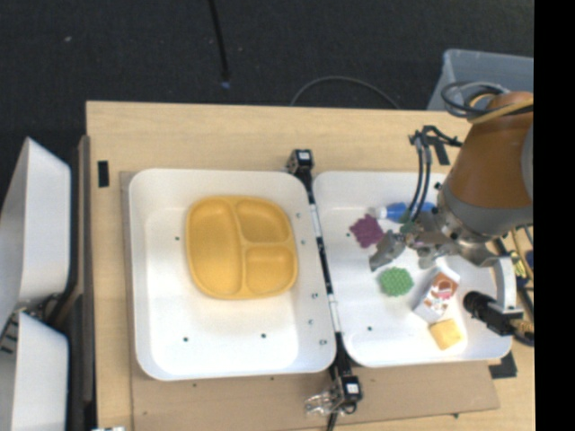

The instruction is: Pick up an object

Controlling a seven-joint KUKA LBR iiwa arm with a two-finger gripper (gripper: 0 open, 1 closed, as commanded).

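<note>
Hovering over the right bin (359, 344), my gripper (392, 251) sits between a purple toy (365, 231) and a green ball (395, 282); open or shut, I cannot tell. A yellow tray (241, 246) lies in the left bin (162, 339).

**One fixed camera, high above the bench, tilted down**

A single view looks down at a slant on the wooden bench (225, 133), far enough back to take in both white bins whole. The gripper (395, 250) sits right of the frame's middle, over the right bin (350, 330); the left bin (162, 348) lies well to its left. Dark floor fills the frame's top strip beyond the gripper. The arm (490, 164) enters at the frame's right edge, just right of the gripper, and is cut off there.
</note>
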